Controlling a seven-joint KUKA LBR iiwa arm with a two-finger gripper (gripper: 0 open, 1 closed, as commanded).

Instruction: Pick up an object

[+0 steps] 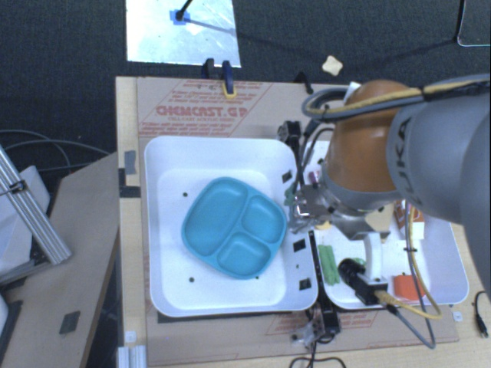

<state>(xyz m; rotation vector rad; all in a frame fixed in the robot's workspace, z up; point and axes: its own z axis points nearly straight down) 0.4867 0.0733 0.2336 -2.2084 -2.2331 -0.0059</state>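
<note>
Left bin (165, 228) holds blue plate (234, 227); arm (399, 152) covers right bin (453, 282).

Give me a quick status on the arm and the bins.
Gripper over the seam between bins, nothing seen held. Blue divided plate flat in left bin. Green object and orange object in right bin, under the arm.

Arm (399, 152) low, pincer (303, 209) leftward

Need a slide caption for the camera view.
KUKA arm over the right bin; blue divided plate in the left bin.
</note>
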